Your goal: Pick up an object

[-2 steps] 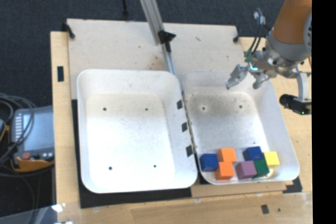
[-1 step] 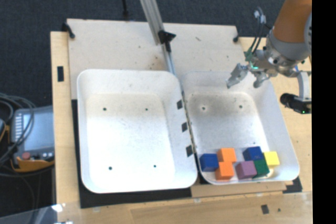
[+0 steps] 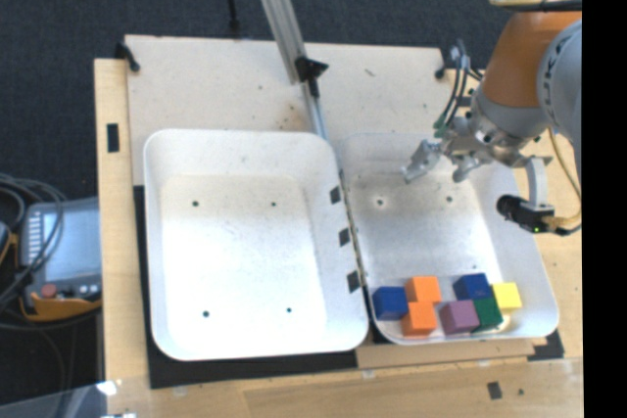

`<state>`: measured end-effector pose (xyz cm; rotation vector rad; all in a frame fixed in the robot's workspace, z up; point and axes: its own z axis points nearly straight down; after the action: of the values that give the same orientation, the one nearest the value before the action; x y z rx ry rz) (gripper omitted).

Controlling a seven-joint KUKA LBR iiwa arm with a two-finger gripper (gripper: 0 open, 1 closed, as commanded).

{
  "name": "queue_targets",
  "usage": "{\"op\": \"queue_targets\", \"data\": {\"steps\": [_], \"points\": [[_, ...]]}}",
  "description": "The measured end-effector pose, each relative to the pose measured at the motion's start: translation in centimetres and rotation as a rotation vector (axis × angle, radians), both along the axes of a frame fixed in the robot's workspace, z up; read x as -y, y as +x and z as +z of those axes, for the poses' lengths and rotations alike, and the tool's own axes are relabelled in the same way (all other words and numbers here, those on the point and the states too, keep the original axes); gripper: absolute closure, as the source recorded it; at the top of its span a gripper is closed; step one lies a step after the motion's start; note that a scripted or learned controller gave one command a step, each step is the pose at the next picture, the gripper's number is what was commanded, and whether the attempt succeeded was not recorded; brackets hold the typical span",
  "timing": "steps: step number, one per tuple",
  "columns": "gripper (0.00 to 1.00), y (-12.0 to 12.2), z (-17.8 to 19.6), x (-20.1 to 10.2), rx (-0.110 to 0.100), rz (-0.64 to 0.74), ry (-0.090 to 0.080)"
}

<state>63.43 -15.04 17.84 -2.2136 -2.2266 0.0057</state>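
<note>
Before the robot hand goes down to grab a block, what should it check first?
1. Blocks to pick are there: ok, the orange block, purple block and others lie in the right bin.
2. Gripper is above the blocks: not ok, it hangs over the bin's far end.
3. Gripper carries nothing: ok.
4. Blocks have room around them: not ok, they sit bunched together at the near rim.
5. Fingers spread: ok, apart.
</note>
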Motion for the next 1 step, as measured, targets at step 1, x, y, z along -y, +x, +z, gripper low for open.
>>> {"op": "queue_targets", "data": {"steps": [1], "points": [[0.0, 0.26, -6.22, 0.14, -0.001, -0.004, 0.0]]}}
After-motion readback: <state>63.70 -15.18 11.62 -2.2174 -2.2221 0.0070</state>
